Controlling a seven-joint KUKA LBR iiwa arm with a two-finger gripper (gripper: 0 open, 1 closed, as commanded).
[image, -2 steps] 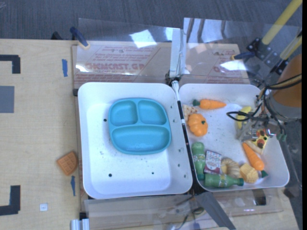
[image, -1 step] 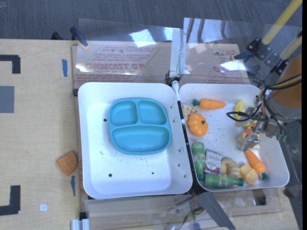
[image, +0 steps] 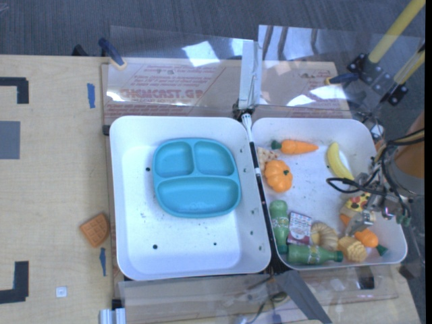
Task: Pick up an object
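Observation:
The right bin point(image: 307, 128) holds several toy foods. A carrot point(image: 295, 147) and a banana point(image: 337, 160) lie at the back, and an orange pumpkin point(image: 277, 175) sits near the left wall. Toward the front are a green pickle point(image: 278, 214), a pink packet point(image: 299, 227), a croissant point(image: 324, 233) and a green bottle point(image: 312, 254). My gripper point(image: 363, 211) reaches in from the right, low over the bin's right side. It hangs just above a pizza-like piece point(image: 353, 203) and a small orange piece point(image: 368, 237). Cables hide its tips.
The left bin point(image: 128, 201) carries a blue divided plate point(image: 196, 177). A brown waffle square point(image: 94, 229) lies on the bench left of the bins. Clear plastic sheets point(image: 202, 59) stand behind both bins. A yellow-handled fixture point(image: 391, 32) is at the back right.

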